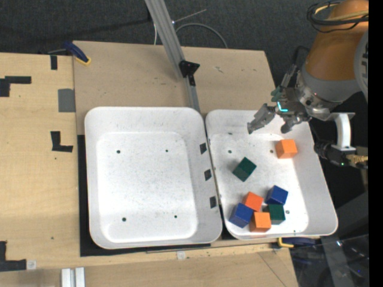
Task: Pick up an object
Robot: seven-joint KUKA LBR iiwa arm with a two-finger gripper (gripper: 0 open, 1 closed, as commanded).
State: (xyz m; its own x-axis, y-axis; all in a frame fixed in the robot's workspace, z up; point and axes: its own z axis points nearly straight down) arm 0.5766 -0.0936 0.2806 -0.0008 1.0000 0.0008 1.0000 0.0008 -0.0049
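- Camera view: the gripper [274, 122] hangs over the far end of the right-hand bin [317, 184], its two fingers spread apart with nothing between them.
- The nearest candidate is a lone orange cube [286, 148], resting on the bin floor just beside the gripper, toward the near edge of the bench and slightly to the view's right of the fingertips. This looks the likeliest target, since it stands clear of every other block.
- A dark green cube [244, 168] sits alone mid-bin, further toward the near edge and to the view's left of the gripper, turned so a corner points toward the left bin.
- At the near end of the bin a cluster crowds together: a blue cube [277, 194], a second orange cube [253, 201], another blue cube [241, 214], a third orange cube [261, 221] and a small green cube [276, 213], several touching.
- The blocks are roughly cubic, so none offers a true long axis; the lone orange cube's sides lie slightly skewed to the bin wall, and the fingers would need to line up with a pair of flat faces.
- The left-hand bin [96, 160] lies well apart from the gripper.
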